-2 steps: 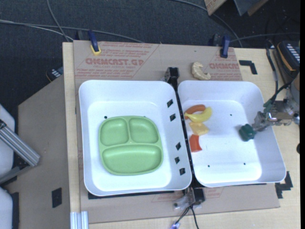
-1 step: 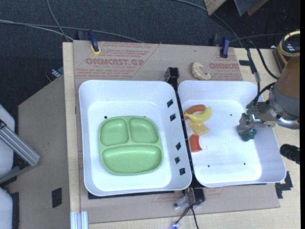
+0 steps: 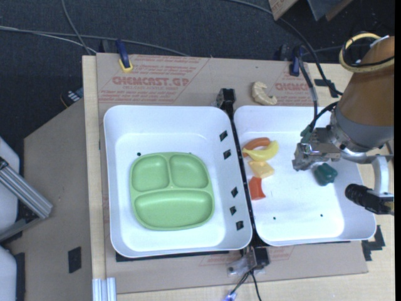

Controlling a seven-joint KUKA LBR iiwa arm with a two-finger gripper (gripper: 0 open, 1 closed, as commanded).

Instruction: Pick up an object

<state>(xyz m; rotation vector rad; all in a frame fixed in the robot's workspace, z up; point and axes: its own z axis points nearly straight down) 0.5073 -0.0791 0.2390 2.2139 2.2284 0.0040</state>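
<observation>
Gripper (image 3: 306, 158) was seen over the right bin (image 3: 294, 227), jaws' state could not be told. A dark green object (image 3: 325, 174) lay just beside it, toward the bin's right edge.

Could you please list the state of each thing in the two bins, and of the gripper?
Green divided plate: lying flat in the left bin, compartments bare.
Yellow piece: lying in the right bin, near its left wall.
Red piece: lying loose, ungrasped.
Dark green object: on the bin floor beside the gripper.
Gripper: low over the right bin.
</observation>
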